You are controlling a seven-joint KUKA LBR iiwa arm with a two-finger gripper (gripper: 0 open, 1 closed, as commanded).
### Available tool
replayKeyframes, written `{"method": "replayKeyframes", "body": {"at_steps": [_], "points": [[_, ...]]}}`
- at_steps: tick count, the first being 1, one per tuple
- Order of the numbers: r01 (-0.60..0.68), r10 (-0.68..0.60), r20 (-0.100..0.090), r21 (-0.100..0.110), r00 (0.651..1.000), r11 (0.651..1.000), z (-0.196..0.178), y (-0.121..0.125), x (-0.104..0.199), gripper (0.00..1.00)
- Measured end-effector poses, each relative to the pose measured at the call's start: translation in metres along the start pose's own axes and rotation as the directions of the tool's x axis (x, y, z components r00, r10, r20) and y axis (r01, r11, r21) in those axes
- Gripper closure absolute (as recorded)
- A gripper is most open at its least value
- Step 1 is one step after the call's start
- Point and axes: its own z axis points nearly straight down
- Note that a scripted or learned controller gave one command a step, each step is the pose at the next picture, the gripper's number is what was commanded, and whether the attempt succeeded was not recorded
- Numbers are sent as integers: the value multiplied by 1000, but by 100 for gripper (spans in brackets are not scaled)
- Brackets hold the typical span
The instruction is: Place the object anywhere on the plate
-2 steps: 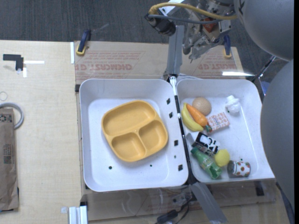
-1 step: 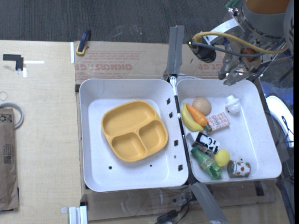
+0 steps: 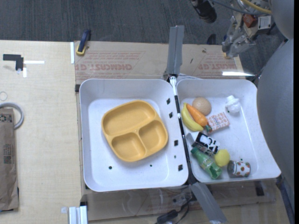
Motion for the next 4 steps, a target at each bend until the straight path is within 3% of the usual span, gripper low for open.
{"method": "replayKeyframes", "body": {"at_steps": [1,2,3,4], "points": [[-11,11,0,0,1000,1000,10,63,-6,100],[42,-42,2,0,999,999,6,68,-96,100],[42,-42,2,0,999,999,7,68,-96,0],[100,-100,2,0,995,995,6,75,-106,0]]}}
